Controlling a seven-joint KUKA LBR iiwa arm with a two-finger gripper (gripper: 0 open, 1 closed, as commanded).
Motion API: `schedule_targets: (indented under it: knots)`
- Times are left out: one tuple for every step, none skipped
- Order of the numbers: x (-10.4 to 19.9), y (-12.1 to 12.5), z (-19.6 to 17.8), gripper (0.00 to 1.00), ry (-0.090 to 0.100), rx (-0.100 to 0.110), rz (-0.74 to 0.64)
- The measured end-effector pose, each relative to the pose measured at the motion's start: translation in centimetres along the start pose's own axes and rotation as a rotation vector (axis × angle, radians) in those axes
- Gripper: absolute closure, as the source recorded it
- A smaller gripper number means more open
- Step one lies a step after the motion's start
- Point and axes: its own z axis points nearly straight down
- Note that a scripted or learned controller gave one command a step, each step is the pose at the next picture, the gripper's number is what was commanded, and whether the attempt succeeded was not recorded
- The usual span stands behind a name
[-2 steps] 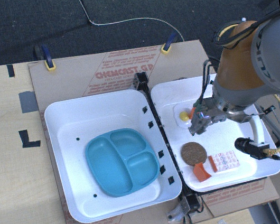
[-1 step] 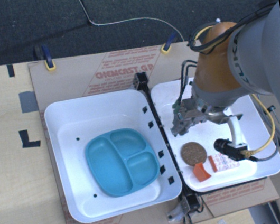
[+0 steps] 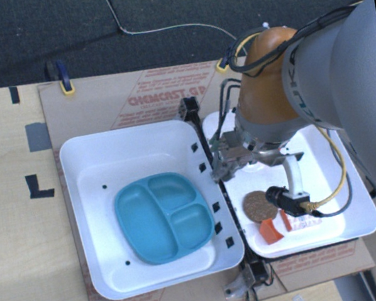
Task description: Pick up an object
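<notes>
Cardboard-topped bench [image 3: 156, 94] bears two glossy white bins: left bin [image 3: 82, 201] holds a smooth blue divided tray [image 3: 162, 217], right bin [image 3: 352, 222] a brown disc [image 3: 257, 204] beside the gripper [image 3: 230, 164], jaw state unreadable.

The arm [image 3: 347, 75] is a thick, smooth grey tube with a rounded orange band [image 3: 265, 78] above the wrist. Black and yellow cables loop around the wrist, one yellow cable ending in a brass fitting. The claw [image 3: 228, 164] is dull grey metal.

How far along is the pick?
Done: the arm is over the right bin, gripper low near its left wall. In hand: nothing visibly held. Left: the grasp and lift; the brown disc and orange piece lie in that bin, the blue tray in the left bin.
</notes>
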Motion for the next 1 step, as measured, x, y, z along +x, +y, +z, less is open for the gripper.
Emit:
schedule_targets:
  knots:
    - [6.19,0.77,-1.27,1.00,0.001,-0.001,-0.002]
